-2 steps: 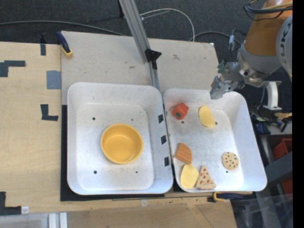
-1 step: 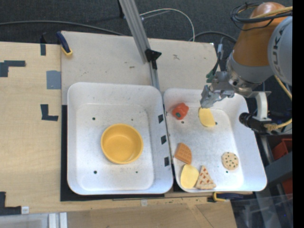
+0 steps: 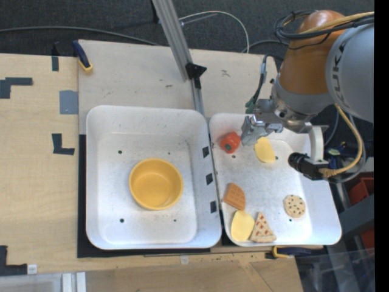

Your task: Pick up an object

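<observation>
The gripper [image 3: 254, 128] hangs low over the far end of the right bin [image 3: 322, 227], between a small red tomato [image 3: 230, 142] and a pale yellow oval piece [image 3: 265, 151], so this looks like the approach before a grasp; how far its fingers are open cannot be told, and nothing shows between them. The next move probably calls for centring on one rounded, smooth plastic toy and descending. Nearer lie a ridged orange waffle [image 3: 234, 196], a yellow slab [image 3: 242, 225], a pizza wedge [image 3: 262, 229] and a speckled cookie [image 3: 294, 206], while the left bin [image 3: 106, 129] holds a glossy yellow bowl [image 3: 155, 184]
</observation>
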Tool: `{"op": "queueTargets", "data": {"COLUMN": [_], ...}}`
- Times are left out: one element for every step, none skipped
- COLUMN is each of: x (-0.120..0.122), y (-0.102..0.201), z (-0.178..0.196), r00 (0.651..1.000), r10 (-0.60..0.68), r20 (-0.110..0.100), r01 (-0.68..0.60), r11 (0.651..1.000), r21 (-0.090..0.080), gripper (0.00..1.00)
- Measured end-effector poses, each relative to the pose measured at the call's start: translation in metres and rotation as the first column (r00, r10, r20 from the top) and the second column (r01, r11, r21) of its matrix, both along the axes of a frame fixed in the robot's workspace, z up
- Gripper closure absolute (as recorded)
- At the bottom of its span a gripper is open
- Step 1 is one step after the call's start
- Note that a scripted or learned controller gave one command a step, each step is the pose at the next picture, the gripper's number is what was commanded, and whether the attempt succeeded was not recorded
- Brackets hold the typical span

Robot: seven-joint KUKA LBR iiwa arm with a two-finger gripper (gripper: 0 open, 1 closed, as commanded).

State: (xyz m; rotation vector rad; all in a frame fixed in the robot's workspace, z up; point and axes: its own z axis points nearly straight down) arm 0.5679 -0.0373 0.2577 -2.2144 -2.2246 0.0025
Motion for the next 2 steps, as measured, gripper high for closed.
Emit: {"op": "queueTargets", "data": {"x": [-0.022, -0.054], "y": [0.044, 0.092], "z": [0.001, -0.020], "r00": [1.000, 1.000], "r10": [0.001, 0.001], "r20": [0.000, -0.003], "r01": [-0.001, -0.001], "r11": [1.000, 1.000], "r21": [0.000, 0.000], "gripper": [1.00, 1.00]}}
